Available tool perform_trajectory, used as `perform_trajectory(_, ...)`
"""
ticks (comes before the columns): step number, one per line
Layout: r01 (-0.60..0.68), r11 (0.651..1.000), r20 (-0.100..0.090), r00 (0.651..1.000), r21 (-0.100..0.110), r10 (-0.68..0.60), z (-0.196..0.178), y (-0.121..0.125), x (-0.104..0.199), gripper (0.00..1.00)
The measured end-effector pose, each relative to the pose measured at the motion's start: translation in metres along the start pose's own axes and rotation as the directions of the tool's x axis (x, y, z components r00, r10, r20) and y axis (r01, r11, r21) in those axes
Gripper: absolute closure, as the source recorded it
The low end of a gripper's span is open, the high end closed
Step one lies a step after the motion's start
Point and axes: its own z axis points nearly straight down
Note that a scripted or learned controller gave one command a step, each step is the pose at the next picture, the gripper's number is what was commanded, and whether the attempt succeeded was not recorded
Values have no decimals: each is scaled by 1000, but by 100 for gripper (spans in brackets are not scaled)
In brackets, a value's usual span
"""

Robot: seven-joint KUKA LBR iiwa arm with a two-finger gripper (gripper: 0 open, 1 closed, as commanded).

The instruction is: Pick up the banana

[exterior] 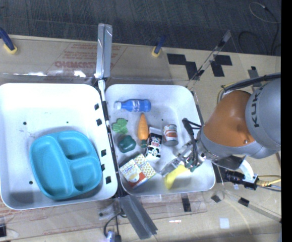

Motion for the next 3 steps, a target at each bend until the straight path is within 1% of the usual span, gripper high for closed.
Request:
perform_trajectory(1,5,1000,1,1000,0,-5,-10,1,0,100)
perform_trajectory(2,5,1000,1,1000,0,-5,-10,1,0,0)
perform_trajectory(3,11,1000,2,1000,0,-11,-20,2,0,100)
